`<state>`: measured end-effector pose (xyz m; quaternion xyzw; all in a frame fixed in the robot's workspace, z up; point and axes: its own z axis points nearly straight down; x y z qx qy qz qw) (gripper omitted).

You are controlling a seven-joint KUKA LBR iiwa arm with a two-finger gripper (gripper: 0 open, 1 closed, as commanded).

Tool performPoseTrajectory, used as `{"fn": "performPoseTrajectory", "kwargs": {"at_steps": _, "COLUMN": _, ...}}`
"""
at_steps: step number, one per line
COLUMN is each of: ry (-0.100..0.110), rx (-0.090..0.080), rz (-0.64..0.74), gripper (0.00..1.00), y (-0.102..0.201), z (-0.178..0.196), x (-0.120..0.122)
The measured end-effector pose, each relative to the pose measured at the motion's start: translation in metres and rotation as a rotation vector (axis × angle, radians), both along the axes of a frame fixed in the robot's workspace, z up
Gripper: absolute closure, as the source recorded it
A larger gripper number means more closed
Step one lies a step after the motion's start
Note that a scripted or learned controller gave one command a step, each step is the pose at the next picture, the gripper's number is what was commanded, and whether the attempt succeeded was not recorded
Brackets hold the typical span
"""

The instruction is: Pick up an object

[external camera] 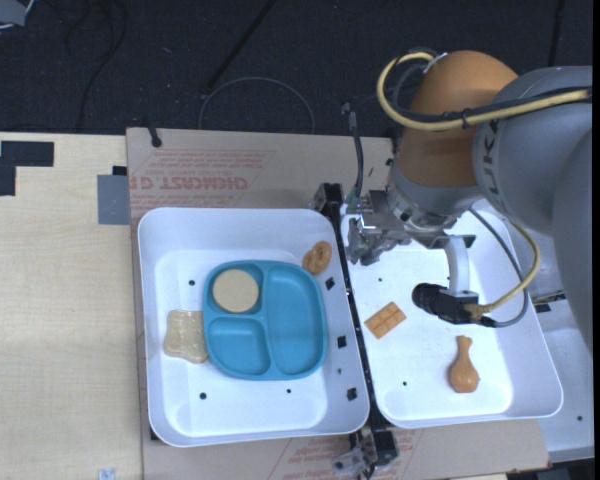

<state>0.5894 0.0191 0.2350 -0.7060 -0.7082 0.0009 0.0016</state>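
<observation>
My gripper [366,236] hangs over the upper left corner of the right bin [540,388], close to the divider between the bins. Nothing shows held in it. Below it on the bin floor lies an orange waffle-like rectangle [385,320]. A tan drumstick [463,365] lies further right and nearer the front. In the left bin [170,408] a blue divided plate [280,338] carries a round tan biscuit [234,290]. A pale slice of bread [186,335] rests against the plate's left edge. A small brown pastry [318,258] sits at that bin's upper right.
A black connector [438,301] on a grey cable hangs from the arm over the middle of the right bin. The arm's bulk [500,138] covers that bin's upper right. The raised divider [346,308] runs between the bins. Cardboard [230,173] lies under them.
</observation>
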Motion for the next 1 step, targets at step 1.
{"fn": "performPoseTrajectory", "kwargs": {"at_steps": 1, "ry": 0.0, "rx": 0.0, "rz": 0.002, "gripper": 1.0, "y": 0.0551, "z": 0.0072, "x": 0.0005}}
